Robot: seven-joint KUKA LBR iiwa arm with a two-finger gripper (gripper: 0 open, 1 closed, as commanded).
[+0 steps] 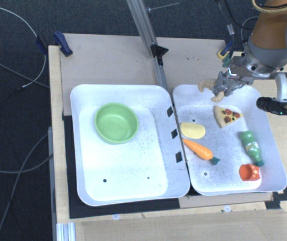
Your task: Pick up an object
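Two white bins sit side by side on the bench. The left bin (83, 185) has just a green bowl (116, 122) in its upper left part. The right bin (274, 177) holds most of the stuff: a pizza slice (227, 116) near the top, a pale yellow lemon-ish piece (192, 130) at the left by the divider, an orange carrot (199, 149) lying at a slant just below it, a green bottle (251, 147) tilted over on the right, and a small red-orange thing (249, 172) in the lower right corner.

The arm (274, 29) comes in from the upper right of the frame, and the gripper (224, 88) sits over the top edge of the right bin, just above the pizza slice. There's a tan object (205, 86) right beside it on the rim, poking out to the left. Honestly can't tell how the jaws stand, too dark and cluttered there, and I can't see if the tan object is between the fingers or only next to them.
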